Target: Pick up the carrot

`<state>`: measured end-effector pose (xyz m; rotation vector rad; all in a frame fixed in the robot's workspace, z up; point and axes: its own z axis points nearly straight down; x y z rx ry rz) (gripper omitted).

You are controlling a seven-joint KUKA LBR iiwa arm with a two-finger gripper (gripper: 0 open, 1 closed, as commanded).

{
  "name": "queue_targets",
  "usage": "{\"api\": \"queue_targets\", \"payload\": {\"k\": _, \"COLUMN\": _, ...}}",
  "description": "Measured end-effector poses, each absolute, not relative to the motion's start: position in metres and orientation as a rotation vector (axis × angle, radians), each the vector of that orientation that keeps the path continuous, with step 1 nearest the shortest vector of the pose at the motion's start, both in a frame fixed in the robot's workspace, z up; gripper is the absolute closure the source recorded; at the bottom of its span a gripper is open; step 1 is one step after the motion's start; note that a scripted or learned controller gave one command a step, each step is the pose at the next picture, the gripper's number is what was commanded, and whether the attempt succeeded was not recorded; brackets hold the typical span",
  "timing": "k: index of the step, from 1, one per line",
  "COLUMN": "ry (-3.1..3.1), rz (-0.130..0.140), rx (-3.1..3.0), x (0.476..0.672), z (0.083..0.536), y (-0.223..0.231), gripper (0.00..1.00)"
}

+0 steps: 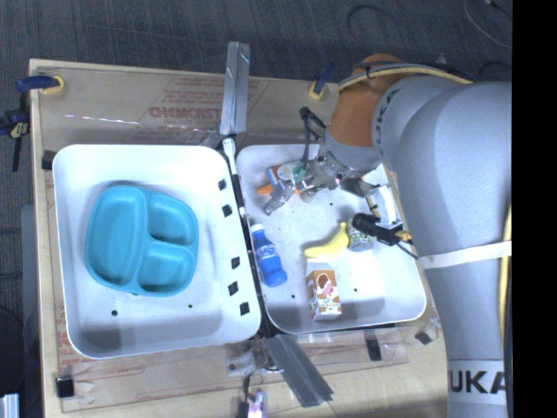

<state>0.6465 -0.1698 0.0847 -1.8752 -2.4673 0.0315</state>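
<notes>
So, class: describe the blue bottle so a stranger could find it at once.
Find the right-hand white bin, the one the arm reaches into. Along its left wall, beside the divider between the bins, lies the blue bottle with a white cap. It is the only blue item there; the banana and small carton sit further right.

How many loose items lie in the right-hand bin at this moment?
4 visible: blue plastic bottle by the divider, yellow banana mid-bin, small printed carton near the front, orange carrot at the back by the end effector. The arm may hide more.
</notes>
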Motion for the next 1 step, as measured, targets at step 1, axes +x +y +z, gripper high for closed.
{"api": "queue_targets", "payload": {"k": 1, "ry": -2.522, "rz": 0.042, "rx": -1.817, "x": 0.6448, "z": 0.0851, "y": -0.1671, "gripper": 0.0}}
